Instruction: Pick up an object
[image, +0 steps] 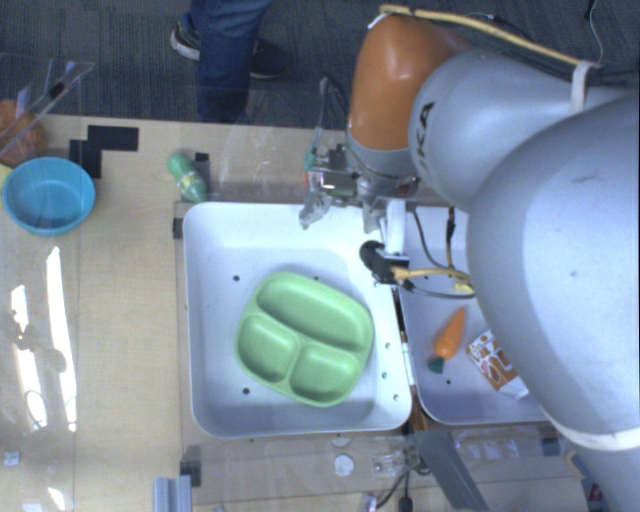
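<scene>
Nothing lifted yet: pale green three-compartment plastic tray (305, 338) flat in left white bin (215, 240), orange toy carrot (449, 335) in right white bin (440, 405); gripper (340, 205) near left bin's far rim, grip state impossible to tell

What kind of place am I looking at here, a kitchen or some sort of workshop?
Most likely a robotics lab, not a kitchen. A big grey arm hangs over two white bins, toy-like items such as a green divided plate and a carrot lie inside, and someone's shoes stand on office carpet.
</scene>
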